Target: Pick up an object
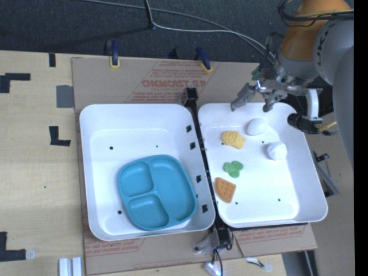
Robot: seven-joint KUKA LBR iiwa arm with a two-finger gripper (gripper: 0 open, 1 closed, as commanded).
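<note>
Robot lab: taped bench (34, 171), clamped cardboard sheet (155, 82), two white bins (95, 122), overhead cables (190, 22).

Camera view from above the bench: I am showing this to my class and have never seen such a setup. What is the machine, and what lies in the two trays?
A fixed camera looks down at a slant. From the right reaches a grey robot arm with an orange band; its two-finger gripper hangs open above the right bin, holding nothing. That bin holds a yellow piece, a green piece, an orange piece and two white lumps. The left bin holds a blue divided plate.
</note>
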